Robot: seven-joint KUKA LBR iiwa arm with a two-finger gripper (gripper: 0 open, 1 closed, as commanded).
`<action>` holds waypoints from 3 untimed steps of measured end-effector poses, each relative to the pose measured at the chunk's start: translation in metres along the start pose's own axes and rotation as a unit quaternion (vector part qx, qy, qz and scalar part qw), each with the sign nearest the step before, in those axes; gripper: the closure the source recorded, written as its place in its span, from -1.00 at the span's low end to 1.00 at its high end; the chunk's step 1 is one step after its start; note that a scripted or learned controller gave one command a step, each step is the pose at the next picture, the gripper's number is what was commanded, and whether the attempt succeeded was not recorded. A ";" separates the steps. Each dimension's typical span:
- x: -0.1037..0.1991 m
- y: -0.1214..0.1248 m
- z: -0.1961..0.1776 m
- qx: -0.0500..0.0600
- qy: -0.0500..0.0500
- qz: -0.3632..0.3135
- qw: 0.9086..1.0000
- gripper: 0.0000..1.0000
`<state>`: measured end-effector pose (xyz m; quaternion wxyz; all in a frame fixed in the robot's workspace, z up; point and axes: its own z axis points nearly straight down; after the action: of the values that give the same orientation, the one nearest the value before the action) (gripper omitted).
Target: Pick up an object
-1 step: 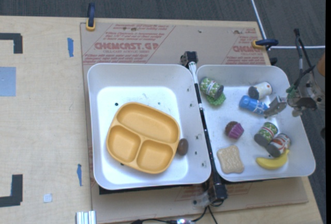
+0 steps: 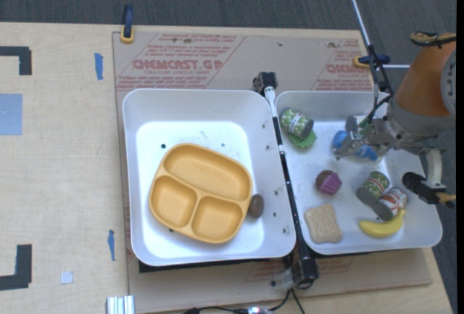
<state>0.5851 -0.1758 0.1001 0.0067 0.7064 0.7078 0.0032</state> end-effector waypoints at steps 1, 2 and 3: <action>0.037 0.026 0.006 -0.005 -0.004 0.000 1.000 -1.00; 0.075 0.015 0.007 -0.003 -0.003 0.002 1.000 -1.00; 0.075 0.006 0.008 -0.001 -0.001 0.001 1.000 -1.00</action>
<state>0.5914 -0.1010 0.0921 0.0087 0.7071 0.7070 0.0034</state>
